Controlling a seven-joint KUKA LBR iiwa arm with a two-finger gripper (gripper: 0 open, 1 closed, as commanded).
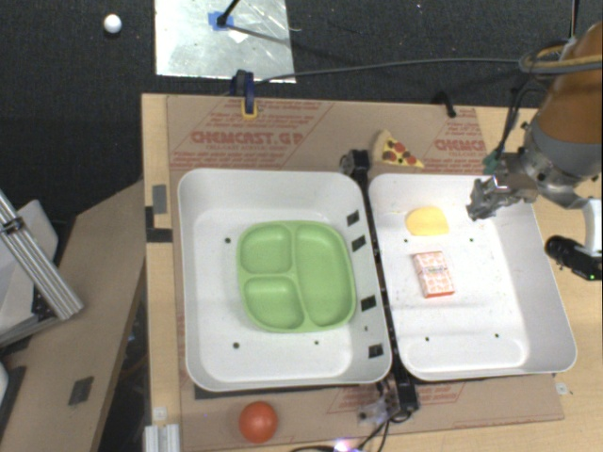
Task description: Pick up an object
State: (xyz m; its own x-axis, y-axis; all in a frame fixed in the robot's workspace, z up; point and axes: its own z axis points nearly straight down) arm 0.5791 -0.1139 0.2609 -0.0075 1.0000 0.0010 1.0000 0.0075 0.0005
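Observation:
In the right bin (537,347) lie a flat yellow piece (426,221) near the back and a small pink box (432,274) just in front of it. My gripper (482,200) hangs over the back right part of that bin, right of the yellow piece and apart from it. Nothing shows between its tips.
The left bin (203,347) holds a green three-compartment tray (295,275). A toy pizza slice (398,151) lies on the cardboard behind the bins. An orange ball (257,421) rests in front of the left bin. Cables run across the back.

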